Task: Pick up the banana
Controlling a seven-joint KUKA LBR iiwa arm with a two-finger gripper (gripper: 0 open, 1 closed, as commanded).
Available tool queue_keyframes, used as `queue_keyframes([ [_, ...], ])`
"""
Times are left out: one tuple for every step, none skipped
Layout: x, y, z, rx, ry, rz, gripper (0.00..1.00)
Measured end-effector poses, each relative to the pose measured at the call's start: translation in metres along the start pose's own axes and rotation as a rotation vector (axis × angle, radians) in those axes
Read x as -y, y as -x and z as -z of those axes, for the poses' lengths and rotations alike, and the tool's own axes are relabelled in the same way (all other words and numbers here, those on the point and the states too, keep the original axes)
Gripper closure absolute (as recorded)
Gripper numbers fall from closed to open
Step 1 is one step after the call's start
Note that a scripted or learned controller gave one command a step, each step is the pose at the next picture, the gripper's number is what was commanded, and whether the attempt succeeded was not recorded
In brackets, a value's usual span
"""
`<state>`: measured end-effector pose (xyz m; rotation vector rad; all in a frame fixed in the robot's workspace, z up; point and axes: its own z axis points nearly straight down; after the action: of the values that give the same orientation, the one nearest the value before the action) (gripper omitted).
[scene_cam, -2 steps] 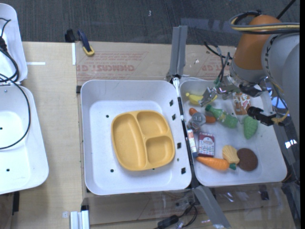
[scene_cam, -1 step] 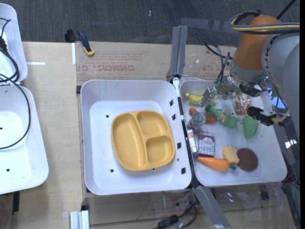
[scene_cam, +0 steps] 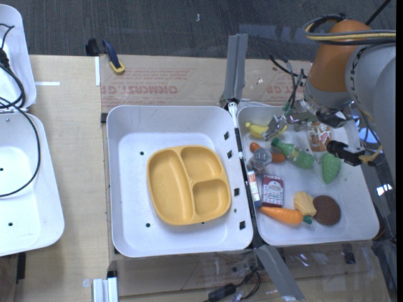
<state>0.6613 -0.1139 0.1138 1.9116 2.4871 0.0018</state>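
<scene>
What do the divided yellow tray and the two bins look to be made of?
Divided tray: likely moulded plastic, matte mustard yellow, one piece with rounded compartment walls. Left bin and right bin: probably thin formed plastic, white, smooth with a faint sheen, soft curved rims.

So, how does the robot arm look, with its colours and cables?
The arm is thick and rounded, light grey, with a broad orange band above the wrist. Yellow and black cables loop over the band. The gripper is small, metallic grey, with thin dark wires near it.
</scene>
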Motion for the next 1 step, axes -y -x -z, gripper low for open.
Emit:
queue_keyframes([
  [0.0000, 0.0000, 0.0000, 0.000, 0.000, 0.000, 0.00],
])
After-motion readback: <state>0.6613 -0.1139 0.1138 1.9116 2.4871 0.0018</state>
